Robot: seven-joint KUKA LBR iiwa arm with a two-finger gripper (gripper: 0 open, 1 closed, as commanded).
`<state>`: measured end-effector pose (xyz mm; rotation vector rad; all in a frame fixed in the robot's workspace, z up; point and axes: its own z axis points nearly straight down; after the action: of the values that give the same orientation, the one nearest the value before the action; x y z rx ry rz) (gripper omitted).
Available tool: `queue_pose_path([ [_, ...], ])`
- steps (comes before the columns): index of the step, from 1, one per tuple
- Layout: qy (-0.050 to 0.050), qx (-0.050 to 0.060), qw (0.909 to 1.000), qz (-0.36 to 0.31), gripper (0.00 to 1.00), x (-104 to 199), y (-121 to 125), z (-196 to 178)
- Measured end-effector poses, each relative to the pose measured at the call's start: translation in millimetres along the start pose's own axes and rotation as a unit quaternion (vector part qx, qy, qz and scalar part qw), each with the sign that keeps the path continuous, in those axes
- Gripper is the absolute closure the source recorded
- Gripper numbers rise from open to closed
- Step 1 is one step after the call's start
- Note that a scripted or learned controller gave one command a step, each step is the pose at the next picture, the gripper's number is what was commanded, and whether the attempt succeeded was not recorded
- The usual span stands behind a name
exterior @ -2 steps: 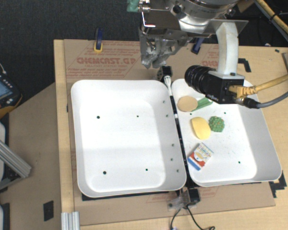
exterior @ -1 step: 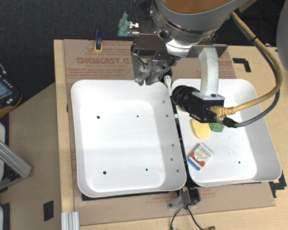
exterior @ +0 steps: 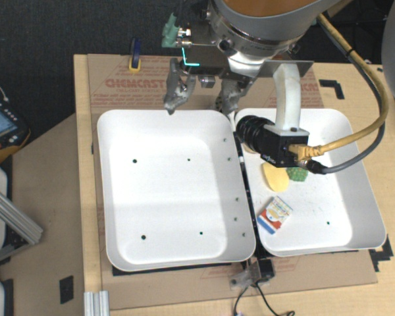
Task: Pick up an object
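Observation:
My gripper (exterior: 201, 97) hangs over the far rim of the left bin (exterior: 118, 196), its two fingers (exterior: 178, 95) spread apart with nothing between them. In the right bin (exterior: 355, 209) lie a pale yellow rounded object (exterior: 275, 177), a small green object (exterior: 297, 174) beside it, and a small red, white and blue packet (exterior: 275, 214) nearer the front. The objects sit to the right of and nearer than the gripper, well apart from it.
A black cylindrical camera unit (exterior: 270, 140) on a white bracket, with a yellow cable (exterior: 355, 133), hangs over the right bin's far left part. Brown cardboard (exterior: 92, 97) surrounds both bins. A blue and yellow clip (exterior: 135, 56) sits at the cardboard's far edge.

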<state>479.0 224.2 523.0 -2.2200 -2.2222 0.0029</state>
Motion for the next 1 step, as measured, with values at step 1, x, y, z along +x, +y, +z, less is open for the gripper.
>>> queue_pose_path([
  [1,0.001,-0.002,1.0,-0.001,1.0,0.5,0.3,-11.0],
])
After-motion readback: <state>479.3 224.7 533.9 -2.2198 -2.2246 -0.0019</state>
